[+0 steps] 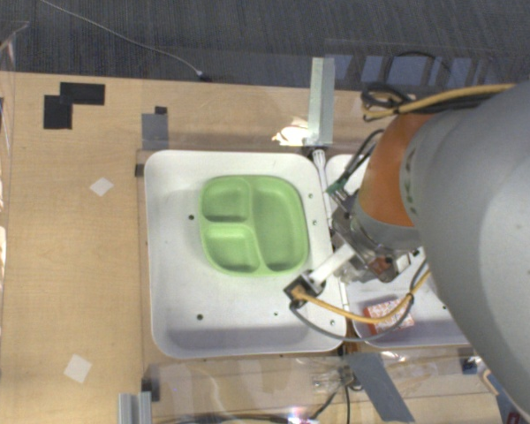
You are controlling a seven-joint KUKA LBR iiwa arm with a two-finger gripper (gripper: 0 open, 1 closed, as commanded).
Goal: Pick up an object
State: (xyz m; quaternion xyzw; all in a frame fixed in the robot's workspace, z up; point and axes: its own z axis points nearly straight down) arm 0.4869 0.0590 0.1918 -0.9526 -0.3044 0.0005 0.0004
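Observation:
A green three-compartment plate (252,224) lies flat in the middle of the left white bin (172,316). A small red-and-white packet (385,311) lies near the front of the right bin (424,327), partly under a yellow cable. My gripper (371,263) hangs low over the right bin's left side, just behind the packet, and the wrist and orange band (389,184) above hide most of it. Whether anything is in it is hidden.
The big grey arm (486,237) covers most of the right bin. A white bracket with a black tip (311,281) and a yellow cable loop (336,310) reach over the divider into the left bin's front right corner. A metal post (321,104) stands behind the bins.

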